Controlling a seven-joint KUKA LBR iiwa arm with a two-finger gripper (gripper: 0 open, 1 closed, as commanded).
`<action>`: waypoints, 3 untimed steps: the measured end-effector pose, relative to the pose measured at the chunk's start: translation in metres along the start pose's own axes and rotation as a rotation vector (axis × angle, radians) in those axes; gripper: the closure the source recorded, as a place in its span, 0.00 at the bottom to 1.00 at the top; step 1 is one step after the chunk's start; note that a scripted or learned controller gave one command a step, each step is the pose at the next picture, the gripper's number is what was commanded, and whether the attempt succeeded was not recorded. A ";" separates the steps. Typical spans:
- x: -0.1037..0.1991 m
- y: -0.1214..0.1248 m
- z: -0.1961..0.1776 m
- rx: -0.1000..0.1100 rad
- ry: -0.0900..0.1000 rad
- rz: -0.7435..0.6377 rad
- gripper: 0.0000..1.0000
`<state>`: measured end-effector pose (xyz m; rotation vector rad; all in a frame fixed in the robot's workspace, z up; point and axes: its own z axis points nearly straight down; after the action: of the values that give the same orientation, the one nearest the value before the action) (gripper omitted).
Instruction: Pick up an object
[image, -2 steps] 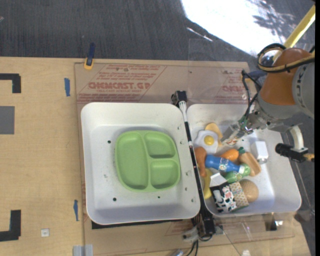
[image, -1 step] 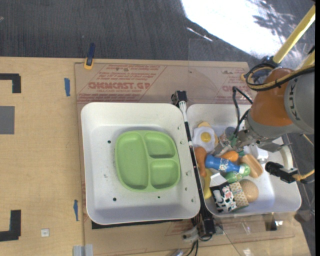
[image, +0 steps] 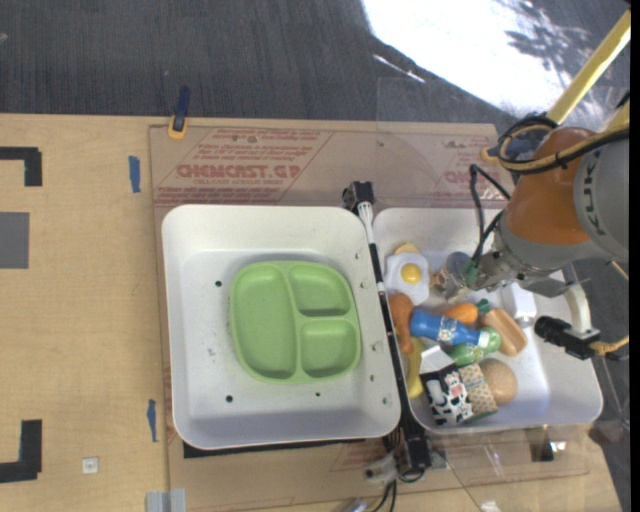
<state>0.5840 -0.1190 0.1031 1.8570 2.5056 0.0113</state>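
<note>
The right bin (image: 560, 400) holds several toy foods: a fried egg (image: 407, 270), a blue bottle with an orange cap (image: 442, 324), a green piece (image: 472, 345), a hot-dog bun (image: 504, 331), a tan bread roll (image: 499, 381), a black-and-white cow-print carton (image: 451, 394) and an orange piece (image: 400, 318). My gripper (image: 470, 280) reaches down into this bin from the right, just above the blue bottle and right of the egg. Its fingertips are lost among the objects.
The left bin (image: 190, 300) holds a green divided plate (image: 296, 320). A black bar (image: 375, 270) runs between the bins. The grey arm with its orange band (image: 545, 205) hangs over the right bin's far right part. Cardboard and blue tape marks surround the bins.
</note>
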 end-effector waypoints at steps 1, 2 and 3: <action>0.029 0.056 -0.087 0.007 0.010 0.000 1.00; 0.014 0.053 -0.119 0.013 0.008 0.171 1.00; 0.018 0.013 -0.144 0.025 0.010 0.452 1.00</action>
<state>0.5880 -0.0970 0.2472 2.3902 2.0427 -0.0033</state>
